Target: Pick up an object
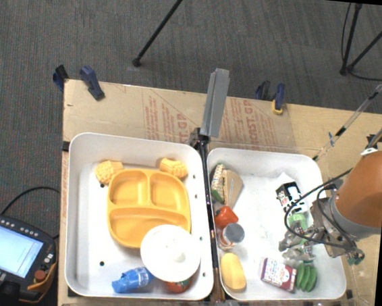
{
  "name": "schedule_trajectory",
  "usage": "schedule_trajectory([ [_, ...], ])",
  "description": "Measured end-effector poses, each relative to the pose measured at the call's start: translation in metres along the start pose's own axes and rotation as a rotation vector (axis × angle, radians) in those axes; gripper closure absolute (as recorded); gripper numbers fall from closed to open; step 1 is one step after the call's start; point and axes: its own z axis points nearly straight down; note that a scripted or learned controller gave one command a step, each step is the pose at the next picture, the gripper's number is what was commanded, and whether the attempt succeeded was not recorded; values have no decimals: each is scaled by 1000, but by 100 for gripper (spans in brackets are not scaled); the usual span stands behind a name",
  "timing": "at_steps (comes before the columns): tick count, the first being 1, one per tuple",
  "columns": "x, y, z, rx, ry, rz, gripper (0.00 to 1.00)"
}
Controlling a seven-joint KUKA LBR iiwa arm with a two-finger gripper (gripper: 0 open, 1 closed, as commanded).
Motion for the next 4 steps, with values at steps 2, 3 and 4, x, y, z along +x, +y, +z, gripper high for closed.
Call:
schedule_trajectory([
  [2, -2, 2, -9, -1, -2, -4, 100],
  [3, -2, 2, -9, -2, -1, -5, 0],
  [4, -47, -9, 18, -8, 20, 88, 0],
])
